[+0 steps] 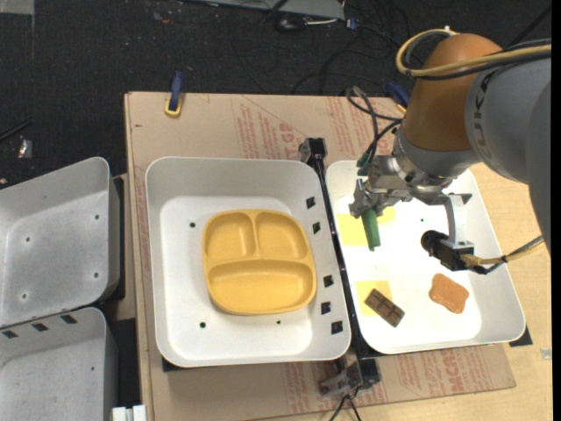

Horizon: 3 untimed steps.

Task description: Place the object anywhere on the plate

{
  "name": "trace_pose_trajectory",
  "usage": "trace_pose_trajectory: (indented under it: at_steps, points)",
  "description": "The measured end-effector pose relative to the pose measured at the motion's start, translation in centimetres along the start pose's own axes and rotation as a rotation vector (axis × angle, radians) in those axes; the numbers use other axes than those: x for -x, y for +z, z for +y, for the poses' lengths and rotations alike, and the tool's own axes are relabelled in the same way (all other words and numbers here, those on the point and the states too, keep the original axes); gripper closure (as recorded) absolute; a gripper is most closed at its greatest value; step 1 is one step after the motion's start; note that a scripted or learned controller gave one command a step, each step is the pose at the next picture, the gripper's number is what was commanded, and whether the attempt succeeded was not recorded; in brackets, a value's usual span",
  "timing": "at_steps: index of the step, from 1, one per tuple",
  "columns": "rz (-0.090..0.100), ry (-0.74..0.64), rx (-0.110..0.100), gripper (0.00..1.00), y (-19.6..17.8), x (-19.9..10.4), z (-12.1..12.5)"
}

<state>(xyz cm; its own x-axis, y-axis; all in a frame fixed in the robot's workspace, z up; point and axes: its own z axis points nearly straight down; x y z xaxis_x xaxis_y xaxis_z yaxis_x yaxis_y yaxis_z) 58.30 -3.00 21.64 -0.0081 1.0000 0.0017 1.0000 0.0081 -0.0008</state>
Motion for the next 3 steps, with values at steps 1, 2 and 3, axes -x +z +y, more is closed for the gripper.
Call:
trace_pose_trajectory:
  at_steps: [1, 2, 3]
  points:
    - [0.0, 0.001, -0.001, 1.0, 0.6, -5.0, 0.0]
    - [-0.001, 0.001, 0.002, 1.0, 0.8, -9.6, 0.6]
    - [0.0, 0.0, 0.003, 1.0, -1.1, -15.0, 0.6]
